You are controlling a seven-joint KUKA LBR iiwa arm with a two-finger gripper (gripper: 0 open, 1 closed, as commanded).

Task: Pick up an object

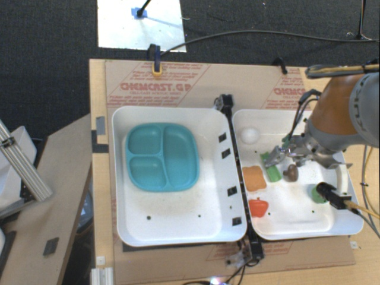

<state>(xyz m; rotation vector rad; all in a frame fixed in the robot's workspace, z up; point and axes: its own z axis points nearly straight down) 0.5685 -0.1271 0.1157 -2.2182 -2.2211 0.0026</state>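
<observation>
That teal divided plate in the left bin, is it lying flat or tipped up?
Lying flat. The teal divided plate rests face up on the left bin's floor, all three compartments visible.

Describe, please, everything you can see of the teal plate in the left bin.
The teal plate is a rounded-square tray, apparently plastic, divided by raised ridges into three compartments: two smaller ones on the left, one larger on the right. All three compartments look bare. It lies flat, face up, on the floor of the left bin, toward its upper part. Nothing else touches it.

A teal divided plate (162,157) lies in the left white bin (133,227).
</observation>
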